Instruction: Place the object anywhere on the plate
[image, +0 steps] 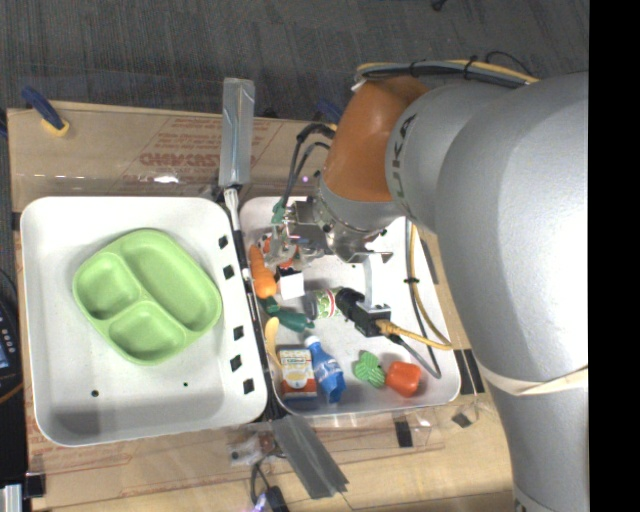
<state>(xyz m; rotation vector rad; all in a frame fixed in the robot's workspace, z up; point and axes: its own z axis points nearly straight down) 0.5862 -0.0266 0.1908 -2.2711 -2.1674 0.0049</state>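
Bench carries two bins. Gripper (285, 238) low in right bin's (440, 395) far-left corner among toys; grip state unclear. Green plate (148, 293) in left bin (60, 225) bare; placement pending.

Two bins sit side by side on the bench (120, 130), touching along their inner rims. The plate (147, 294) lies in the left bin (60, 400), toward its far left part. The arm (470, 190) reaches over the right bin (440, 385) from the right; its gripper (283, 238) hangs above that bin's far left corner. A carrot (262, 274) lies along the left rim, just below the gripper. A box (294, 372) and a bottle (324, 370) lie side by side at the near rim. Two small items (388, 374) lie in the near right corner.
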